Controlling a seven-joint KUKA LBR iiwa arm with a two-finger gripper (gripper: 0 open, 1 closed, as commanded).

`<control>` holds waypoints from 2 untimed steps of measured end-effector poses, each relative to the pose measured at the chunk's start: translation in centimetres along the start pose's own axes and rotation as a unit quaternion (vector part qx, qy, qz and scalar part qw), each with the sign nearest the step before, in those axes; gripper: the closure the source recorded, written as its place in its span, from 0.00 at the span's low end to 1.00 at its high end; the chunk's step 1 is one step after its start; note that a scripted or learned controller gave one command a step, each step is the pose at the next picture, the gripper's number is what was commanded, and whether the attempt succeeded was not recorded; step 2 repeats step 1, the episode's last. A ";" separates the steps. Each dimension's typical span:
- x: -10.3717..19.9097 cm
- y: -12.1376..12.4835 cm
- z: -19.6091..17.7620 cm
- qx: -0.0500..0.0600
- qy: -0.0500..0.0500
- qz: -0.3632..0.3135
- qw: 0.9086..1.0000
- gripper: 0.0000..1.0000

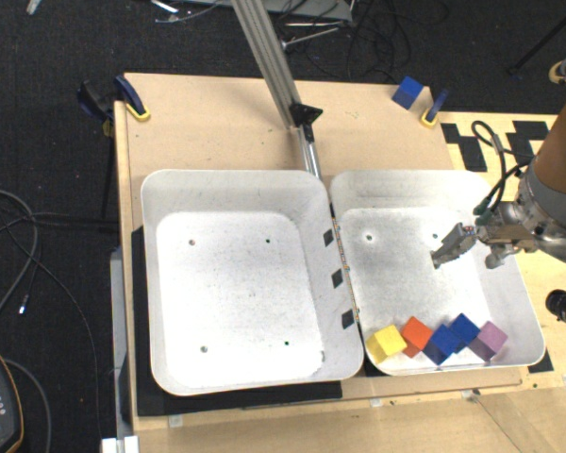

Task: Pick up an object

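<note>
Along the near edge of the right bin [396, 196] lie several small blocks: a yellow block [387, 343], an orange block [416, 333], a blue block [452, 337] and a purple block [490, 340], packed close together in a row. My gripper [453, 245] hangs above the middle right of that bin, well back from the blocks. Nothing shows between its fingers. The arm comes in from the right edge.
The left bin [160, 253] sits beside the right one, sharing a middle rim. A slanted metal pole [269, 50] crosses the bench's far side. A loose blue block [408, 92] and clamps rest at the bench's far corners.
</note>
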State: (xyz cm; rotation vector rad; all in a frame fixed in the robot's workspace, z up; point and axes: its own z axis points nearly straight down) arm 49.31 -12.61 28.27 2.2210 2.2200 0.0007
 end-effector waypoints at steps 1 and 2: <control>6.5 1.4 8.3 0.005 0.002 -0.004 1.000 0.00; 6.5 1.4 8.3 0.005 0.002 -0.004 1.000 0.00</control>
